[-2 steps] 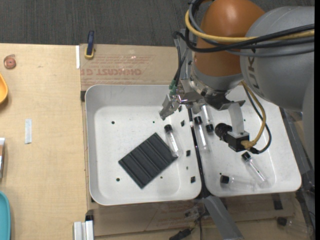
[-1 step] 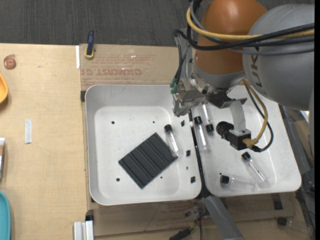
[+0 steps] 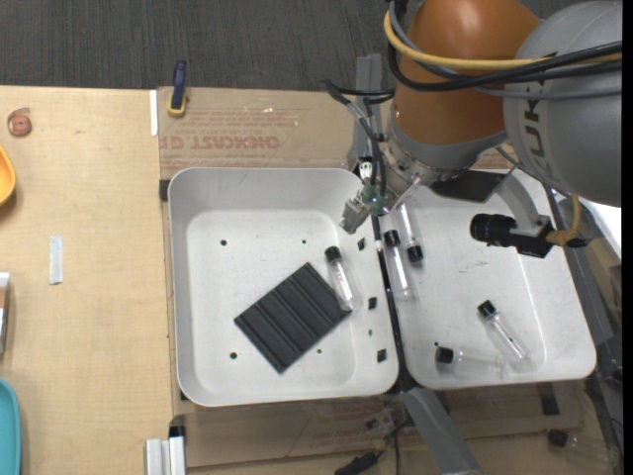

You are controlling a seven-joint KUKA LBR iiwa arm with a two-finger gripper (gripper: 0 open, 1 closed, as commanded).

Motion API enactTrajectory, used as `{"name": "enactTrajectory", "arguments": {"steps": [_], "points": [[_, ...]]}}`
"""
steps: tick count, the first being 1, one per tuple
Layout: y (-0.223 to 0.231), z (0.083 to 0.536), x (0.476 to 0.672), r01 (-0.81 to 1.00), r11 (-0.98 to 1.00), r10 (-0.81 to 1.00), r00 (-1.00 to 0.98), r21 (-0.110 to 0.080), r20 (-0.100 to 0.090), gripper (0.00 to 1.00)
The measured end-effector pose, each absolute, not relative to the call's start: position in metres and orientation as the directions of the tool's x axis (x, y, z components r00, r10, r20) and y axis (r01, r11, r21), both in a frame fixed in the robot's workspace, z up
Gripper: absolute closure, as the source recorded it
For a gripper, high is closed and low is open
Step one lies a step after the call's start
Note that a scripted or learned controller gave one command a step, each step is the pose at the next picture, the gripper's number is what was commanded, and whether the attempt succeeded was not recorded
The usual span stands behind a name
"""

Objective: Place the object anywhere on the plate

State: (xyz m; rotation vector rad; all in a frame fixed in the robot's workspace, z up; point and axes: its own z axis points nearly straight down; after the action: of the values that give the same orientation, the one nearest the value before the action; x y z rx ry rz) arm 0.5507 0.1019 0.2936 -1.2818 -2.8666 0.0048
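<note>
A dark ribbed rectangular plate (image 3: pixel 290 317) lies tilted in the left white bin (image 3: pixel 198 265). A clear tube with a black cap (image 3: pixel 339 277) lies beside the plate's upper right corner, its lower end touching or overlapping that corner. My gripper (image 3: pixel 366 206) hangs over the wall between the two bins, up and to the right of that tube and apart from it. Nothing is visible in its grasp. The big orange and grey wrist (image 3: pixel 465 62) hides what lies behind it.
The right bin (image 3: pixel 554 364) holds several more clear capped tubes: two close to the dividing wall (image 3: pixel 400 257), one at the lower right (image 3: pixel 502 332), one along the front wall (image 3: pixel 463 357). A black cylinder (image 3: pixel 499 230) juts from the arm. Cardboard lies behind the bins.
</note>
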Motion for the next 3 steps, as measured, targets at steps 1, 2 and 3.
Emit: {"name": "enactTrajectory", "arguments": {"steps": [1, 2, 3], "points": [[0.074, 0.402, 0.51, 0.564, 0.826, 0.564, -0.826, 0.0, -0.002, 1.0], [0.148, 0.422, 0.529, 0.218, 0.976, 0.218, -0.976, 0.001, -0.003, 1.0], [0.214, 0.434, 0.533, 0.072, 0.997, 0.072, -0.997, 0.001, -0.003, 1.0]]}}
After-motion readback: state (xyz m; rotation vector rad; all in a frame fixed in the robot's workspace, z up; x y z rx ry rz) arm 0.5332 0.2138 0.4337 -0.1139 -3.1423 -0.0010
